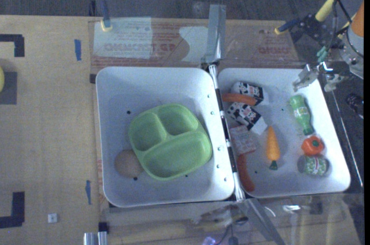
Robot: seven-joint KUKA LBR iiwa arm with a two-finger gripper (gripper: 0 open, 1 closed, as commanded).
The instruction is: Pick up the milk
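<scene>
Two small cow-patterned milk cartons lie at the left side of the right bin (338, 177). One milk carton (248, 89) is near the bin's back, and the other milk carton (245, 116) is just in front of it. My gripper (315, 77) hangs over the bin's back right corner, well to the right of both cartons. Its fingers (300, 81) are spread open with nothing between them.
The right bin also holds a green bottle (299, 112), a carrot (272, 146), a tomato (313, 145), a green can (313, 166), two red sausages (239, 98) and a pink packet (243, 140). In the left bin are a green divided plate (169, 141) and a brown potato (128, 163).
</scene>
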